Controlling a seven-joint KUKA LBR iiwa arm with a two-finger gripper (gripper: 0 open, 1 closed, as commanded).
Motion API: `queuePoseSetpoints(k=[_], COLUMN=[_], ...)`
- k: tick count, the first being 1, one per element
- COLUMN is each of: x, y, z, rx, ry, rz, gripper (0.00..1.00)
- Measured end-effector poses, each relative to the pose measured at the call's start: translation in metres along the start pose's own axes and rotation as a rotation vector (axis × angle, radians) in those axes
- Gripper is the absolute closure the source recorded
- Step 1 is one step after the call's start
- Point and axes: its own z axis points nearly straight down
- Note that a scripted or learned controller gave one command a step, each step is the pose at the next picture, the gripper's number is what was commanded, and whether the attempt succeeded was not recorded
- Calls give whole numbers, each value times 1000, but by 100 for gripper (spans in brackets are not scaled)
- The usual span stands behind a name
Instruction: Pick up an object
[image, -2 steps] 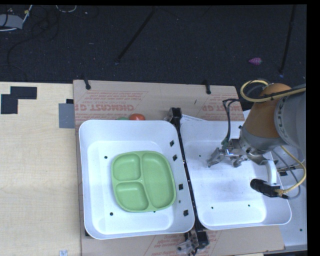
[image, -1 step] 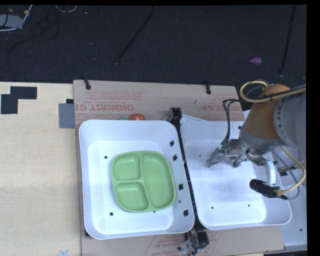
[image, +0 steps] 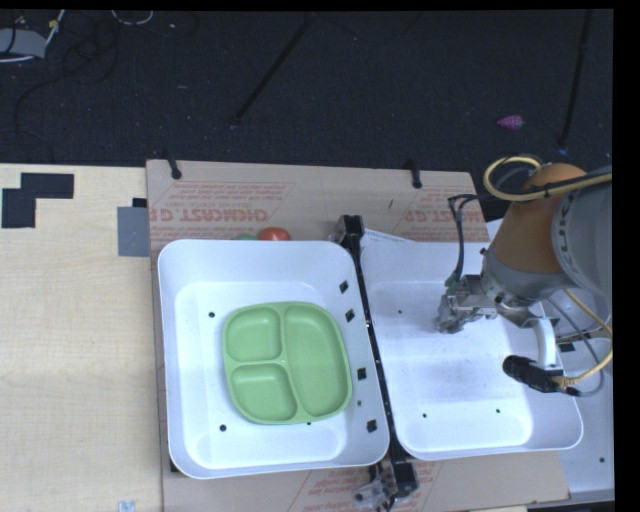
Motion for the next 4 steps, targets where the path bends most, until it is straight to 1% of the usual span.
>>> queuePoseSetpoints(k=[1, 2, 3, 4], x=[-1, 0, -1, 57], y=[-1, -5, -4, -7], z=[-42, -104, -144, -148], rx=[-5, -8, -6, -2], ry=[-1, -2, -2, 0], rz=[-1, -7, -7, -10], gripper=[100, 100, 100, 100])
